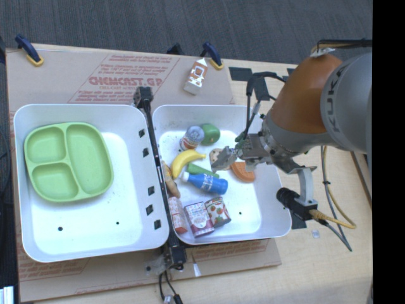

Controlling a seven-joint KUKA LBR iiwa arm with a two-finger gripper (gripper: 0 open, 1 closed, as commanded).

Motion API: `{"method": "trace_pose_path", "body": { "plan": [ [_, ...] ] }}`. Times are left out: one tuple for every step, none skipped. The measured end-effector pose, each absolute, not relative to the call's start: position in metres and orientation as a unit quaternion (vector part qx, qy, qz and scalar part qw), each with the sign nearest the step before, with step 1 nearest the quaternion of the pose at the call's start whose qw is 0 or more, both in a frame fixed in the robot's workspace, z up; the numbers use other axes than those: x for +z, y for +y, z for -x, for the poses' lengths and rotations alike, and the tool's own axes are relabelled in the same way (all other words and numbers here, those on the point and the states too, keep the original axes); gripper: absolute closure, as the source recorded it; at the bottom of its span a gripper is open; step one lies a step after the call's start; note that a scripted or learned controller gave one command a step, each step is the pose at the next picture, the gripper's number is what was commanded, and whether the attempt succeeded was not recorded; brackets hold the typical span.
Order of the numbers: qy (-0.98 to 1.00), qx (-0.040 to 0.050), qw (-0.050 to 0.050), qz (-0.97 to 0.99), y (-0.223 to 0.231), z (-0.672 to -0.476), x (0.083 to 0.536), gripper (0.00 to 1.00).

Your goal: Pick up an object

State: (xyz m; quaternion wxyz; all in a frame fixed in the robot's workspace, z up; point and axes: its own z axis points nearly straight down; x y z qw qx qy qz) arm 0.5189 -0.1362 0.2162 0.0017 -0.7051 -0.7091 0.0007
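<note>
Two shallow white plastic bins are seen side by side on a cardboard sheet printed in red, which is clamped to the bench by blue clips at its upper edge. The left bin holds a smooth pale green divided tray with three compartments in its upper left part; the lower and right portions of its floor are left bare. The right bin is crowded: a curved yellow banana lies near the centre, a small round can and a glossy green rounded item sit just above it, a blue cylindrical bottle lies on its side below it, and a flat printed carton rests towards the lower edge. An orange half-disc lies right of centre, next to the gripper. A small white and orange box stands on the cardboard above the bins. The grey arm with its orange band enters from the right of the frame, and the gripper is seen low over the middle of the right bin, just right of the banana; whether it is apart or together cannot be told. Bare floor is seen along the right bin's right wall and lower right corner
</note>
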Motion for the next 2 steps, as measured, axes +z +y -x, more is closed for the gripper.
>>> {"method": "trace_pose_path", "body": {
  "plan": [
    [-0.71, 0.0002, 0.001, 0.704, -0.11, -0.477, 0.092, 0.0],
    [-0.711, 0.0001, -0.001, 0.703, -0.111, -0.478, 0.103, 1.0]
  ]
}}
